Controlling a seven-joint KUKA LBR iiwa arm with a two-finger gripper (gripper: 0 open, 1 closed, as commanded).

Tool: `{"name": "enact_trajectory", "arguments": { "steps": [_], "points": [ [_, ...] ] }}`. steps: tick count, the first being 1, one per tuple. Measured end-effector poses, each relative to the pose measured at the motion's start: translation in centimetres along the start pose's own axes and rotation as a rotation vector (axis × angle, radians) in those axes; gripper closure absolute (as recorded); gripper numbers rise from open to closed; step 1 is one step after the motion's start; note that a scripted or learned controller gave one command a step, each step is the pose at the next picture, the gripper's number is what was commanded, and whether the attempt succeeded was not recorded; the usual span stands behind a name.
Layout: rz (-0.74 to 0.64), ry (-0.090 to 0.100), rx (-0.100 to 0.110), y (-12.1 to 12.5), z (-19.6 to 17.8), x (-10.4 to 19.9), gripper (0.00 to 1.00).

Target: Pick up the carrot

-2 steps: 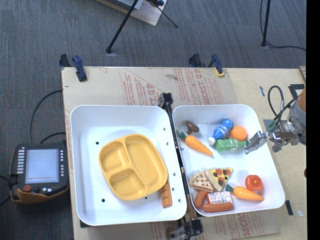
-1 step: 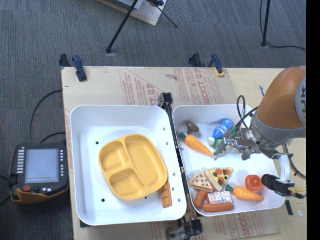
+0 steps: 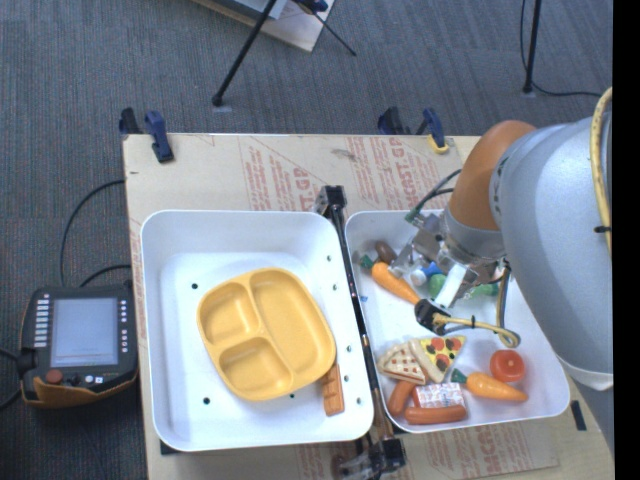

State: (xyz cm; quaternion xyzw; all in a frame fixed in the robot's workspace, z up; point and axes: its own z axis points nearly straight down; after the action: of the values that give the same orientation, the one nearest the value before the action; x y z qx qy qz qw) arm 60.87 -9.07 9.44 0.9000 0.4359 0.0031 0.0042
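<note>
An orange carrot [image 3: 394, 284] with a green top lies near the left wall of the right bin [image 3: 556, 393], pointing down and to the right. A second carrot [image 3: 492, 387] lies near that bin's front right corner. My gripper [image 3: 434, 286] hangs low over the right bin, just to the right of the first carrot's tip. Its lower part sits amid small toys and cables, and nothing shows clearly gripped in it. The grey arm with its orange band [image 3: 490, 173] covers the bin's back right part.
The left bin [image 3: 170, 268] holds a yellow divided plate [image 3: 265, 331] and a brown stick [image 3: 333, 391] by its right wall. In the right bin's front lie a pizza slice [image 3: 441, 352], a sandwich wedge [image 3: 402, 364], a tomato [image 3: 508, 366] and sausages [image 3: 432, 415].
</note>
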Motion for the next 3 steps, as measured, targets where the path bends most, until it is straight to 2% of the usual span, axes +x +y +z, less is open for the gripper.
{"name": "enact_trajectory", "arguments": {
  "steps": [1, 2, 3],
  "points": [
    [0.092, -0.002, 0.009, -6.5, 0.5, -4.3, 0.00],
    [0.095, -0.003, 0.012, -6.4, -0.4, -4.4, 1.00],
    [0.307, -0.005, 0.015, -14.7, -9.4, -1.2, 1.00]
  ]
}}
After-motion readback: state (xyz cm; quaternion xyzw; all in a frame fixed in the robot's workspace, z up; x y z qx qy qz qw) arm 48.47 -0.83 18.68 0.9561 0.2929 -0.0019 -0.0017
